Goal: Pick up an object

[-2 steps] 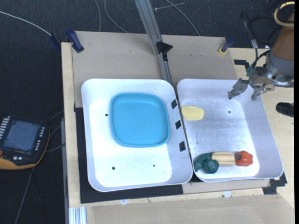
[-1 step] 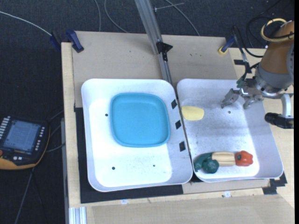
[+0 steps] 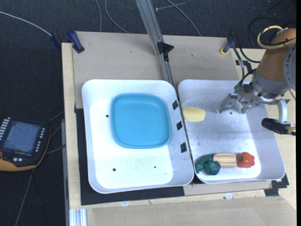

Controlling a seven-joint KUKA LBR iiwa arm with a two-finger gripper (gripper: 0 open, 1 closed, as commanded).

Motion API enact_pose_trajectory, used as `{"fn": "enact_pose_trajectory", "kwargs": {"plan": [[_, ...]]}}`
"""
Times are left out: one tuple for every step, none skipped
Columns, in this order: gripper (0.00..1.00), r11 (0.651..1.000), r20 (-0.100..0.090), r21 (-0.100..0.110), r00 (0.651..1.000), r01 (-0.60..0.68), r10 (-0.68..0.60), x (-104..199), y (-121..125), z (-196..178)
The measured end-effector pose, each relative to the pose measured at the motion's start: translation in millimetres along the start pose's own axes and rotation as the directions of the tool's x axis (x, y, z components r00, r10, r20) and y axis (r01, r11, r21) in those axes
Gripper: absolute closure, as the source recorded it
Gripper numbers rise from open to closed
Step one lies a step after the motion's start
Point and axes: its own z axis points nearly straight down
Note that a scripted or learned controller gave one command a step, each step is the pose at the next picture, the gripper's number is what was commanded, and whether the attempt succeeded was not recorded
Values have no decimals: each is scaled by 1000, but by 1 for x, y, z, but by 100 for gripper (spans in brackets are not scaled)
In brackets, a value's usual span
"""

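My gripper (image 3: 233,108) hangs over the upper part of the right bin (image 3: 268,140), open, with nothing between its fingers. A pale yellow piece (image 3: 194,114) lies just to its left, near the bin's left wall, apart from the fingers. Along the bin's front edge lie a dark green item (image 3: 208,165), a tan cylinder (image 3: 225,160) and a red item (image 3: 245,159), side by side and touching.
A square blue plate (image 3: 141,120) sits in the left bin (image 3: 96,140). A metal pole (image 3: 153,20) slants down to the gap between the bins. A handheld pendant (image 3: 21,142) lies off the bench at left, and cables run across the floor behind.
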Motion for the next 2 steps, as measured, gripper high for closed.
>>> {"fn": "enact_pose_trajectory", "kwargs": {"plan": [[100, 1000, 1, -4, 1000, 1, 0, 0, 1, -13], [100, 1000, 2, -8, 1000, 0, 0, -2, -6, -72]]}}
